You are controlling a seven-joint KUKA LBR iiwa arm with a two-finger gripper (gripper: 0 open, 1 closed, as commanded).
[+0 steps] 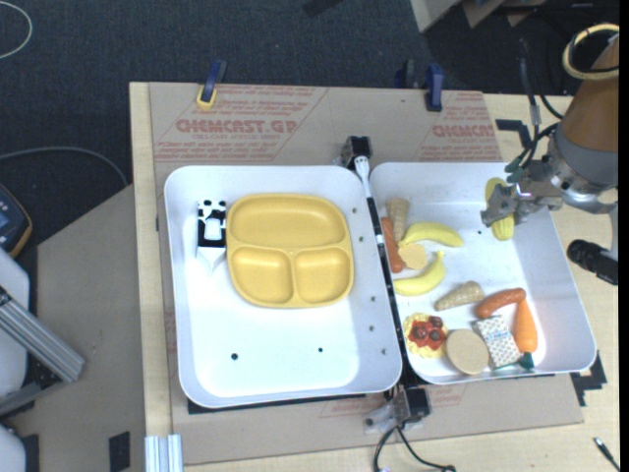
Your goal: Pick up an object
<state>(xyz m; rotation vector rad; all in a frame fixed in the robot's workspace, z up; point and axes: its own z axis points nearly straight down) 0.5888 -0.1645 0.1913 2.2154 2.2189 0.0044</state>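
Left white bin [197, 342]: yellow three-compartment plastic tray [290, 248] near its centre, small black-and-white block [211, 224] just beside the tray's left edge. Right white bin [570, 283]: along its left side an orange hot-dog piece [392, 245], two yellow bananas [427, 256]; lower down a pizza slice [426, 331], round cracker [468, 351], red sausage [500, 302], orange carrot [526, 325]. Gripper [504, 214] at the bin's upper right, jaws clamped on a small yellow corn-like piece [504, 227], above the bin floor.

R bin [550, 264] centre free, food [462, 323] crowds left
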